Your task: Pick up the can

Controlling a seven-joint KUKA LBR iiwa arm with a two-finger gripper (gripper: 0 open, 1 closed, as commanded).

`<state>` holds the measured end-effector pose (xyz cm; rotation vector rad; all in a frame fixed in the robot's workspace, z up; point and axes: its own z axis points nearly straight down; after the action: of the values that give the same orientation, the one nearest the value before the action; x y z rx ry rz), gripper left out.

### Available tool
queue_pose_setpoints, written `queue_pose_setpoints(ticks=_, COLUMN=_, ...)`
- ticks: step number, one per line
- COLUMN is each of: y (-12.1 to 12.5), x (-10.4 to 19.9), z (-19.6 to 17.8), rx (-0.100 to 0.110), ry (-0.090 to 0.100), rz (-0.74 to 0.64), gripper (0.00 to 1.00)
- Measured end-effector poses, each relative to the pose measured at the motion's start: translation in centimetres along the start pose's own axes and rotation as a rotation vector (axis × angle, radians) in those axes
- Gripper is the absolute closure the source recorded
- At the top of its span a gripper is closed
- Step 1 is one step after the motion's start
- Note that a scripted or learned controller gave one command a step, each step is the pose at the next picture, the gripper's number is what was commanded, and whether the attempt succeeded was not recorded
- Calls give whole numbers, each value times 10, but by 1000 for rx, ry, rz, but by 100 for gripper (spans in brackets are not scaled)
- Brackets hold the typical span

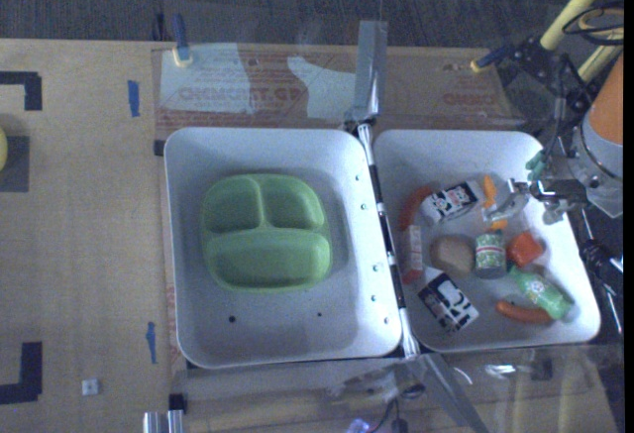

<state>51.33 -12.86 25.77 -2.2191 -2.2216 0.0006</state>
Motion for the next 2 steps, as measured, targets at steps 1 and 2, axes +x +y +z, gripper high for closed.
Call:
queue_pose_setpoints(ticks=1, y=10, x=-4, z=139, rx=-24, ry=-12, rz=-16, gripper=0)
queue_pose_setpoints(ticks=2, y=6, x=2, z=138, rx=-6, ry=-3, rz=-19, gripper=100)
